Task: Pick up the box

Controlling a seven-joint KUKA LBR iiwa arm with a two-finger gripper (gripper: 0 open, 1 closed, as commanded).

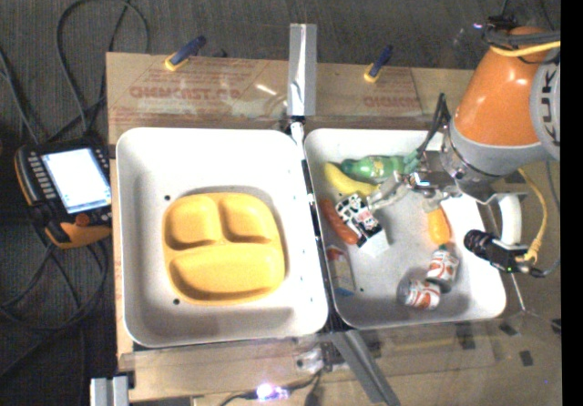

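A small box (356, 214) with a black and white pattern lies in the right bin (474, 304), left of centre, with a pale face towards the front. My gripper (383, 198) reaches in from the right, slanting down and to the left. Its tip is just right of the box's upper corner, and I cannot tell whether they touch. Nothing shows as held by the gripper.
Around the box are a banana (344, 178), a green bottle (378, 165), a red-orange carrot-like piece (338, 223), an orange piece (439, 226) and two cans (443, 266) (420, 295). A yellow divided tray (223, 245) fills the left bin (137, 177).
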